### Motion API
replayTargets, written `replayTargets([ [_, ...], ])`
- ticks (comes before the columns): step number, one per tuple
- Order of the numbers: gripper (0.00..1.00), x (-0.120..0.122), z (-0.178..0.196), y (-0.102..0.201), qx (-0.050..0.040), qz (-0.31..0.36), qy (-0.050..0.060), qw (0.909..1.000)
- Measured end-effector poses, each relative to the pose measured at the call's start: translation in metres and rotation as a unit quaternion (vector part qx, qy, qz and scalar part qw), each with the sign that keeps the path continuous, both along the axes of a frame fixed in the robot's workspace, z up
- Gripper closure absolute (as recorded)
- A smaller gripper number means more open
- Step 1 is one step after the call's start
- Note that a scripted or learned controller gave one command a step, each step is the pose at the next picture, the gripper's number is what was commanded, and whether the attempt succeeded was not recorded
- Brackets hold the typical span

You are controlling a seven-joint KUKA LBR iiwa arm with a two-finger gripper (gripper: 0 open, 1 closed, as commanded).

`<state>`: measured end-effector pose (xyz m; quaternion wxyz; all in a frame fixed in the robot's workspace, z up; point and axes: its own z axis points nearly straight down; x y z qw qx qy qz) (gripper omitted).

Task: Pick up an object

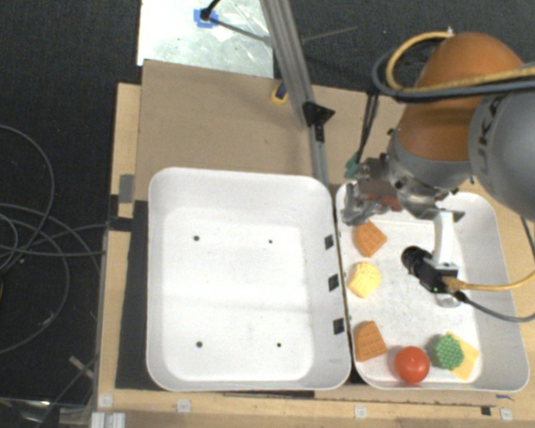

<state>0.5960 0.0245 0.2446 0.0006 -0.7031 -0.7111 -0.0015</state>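
Observation:
My gripper [360, 206] hangs over the far left corner of the right bin [501, 278], under the arm's orange band. Just below it, on the bin floor, lies an orange block [370, 238]. A yellow lumpy piece [365, 280] sits a little nearer along the bin's left wall. At the near end lie a second orange block [369, 340], a red tomato [411, 364] and a green broccoli piece on a yellow slab [452, 353]. Nothing shows held in the gripper.
The left bin [163, 274] lies beside the right one, and black clips [332, 282] sit along their shared wall. A black part with a yellow cable [427, 269] hangs from the wrist over the right bin. A slanted metal pole [296, 65] rises behind the bins.

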Motion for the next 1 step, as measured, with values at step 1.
replayTargets([
  [1,1.0,-0.0054,0.0019,0.0511,-0.0001,0.0,0.0,1.0],
])
